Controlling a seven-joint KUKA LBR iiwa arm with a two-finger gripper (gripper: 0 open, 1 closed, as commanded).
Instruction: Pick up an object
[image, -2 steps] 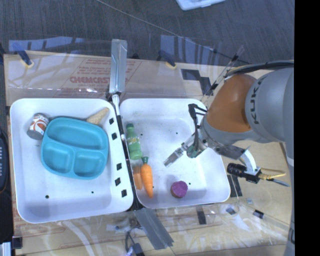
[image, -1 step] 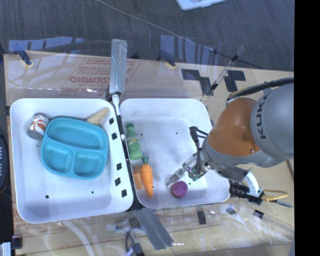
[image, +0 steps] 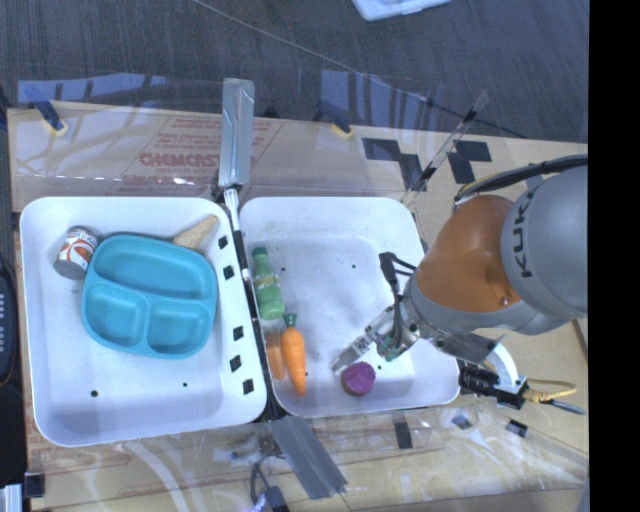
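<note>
In the right bin (image: 330, 225), my gripper (image: 366, 354) hangs low near the front wall, open, with nothing between its fingers. A round purple object (image: 359, 378) lies on the bin floor just below and in front of the fingertips, apart from them. To its left lies an orange carrot (image: 293, 359), with a second orange piece (image: 274, 358) beside it against the divider. A green bottle (image: 265, 284) lies along the left wall of the same bin.
The left bin (image: 50, 380) holds a blue divided tray (image: 150, 296), a small round can (image: 75, 250) at its upper left and a tan wedge (image: 197, 232) at the back. The arm's orange band (image: 465, 265) overhangs the right bin's right side.
</note>
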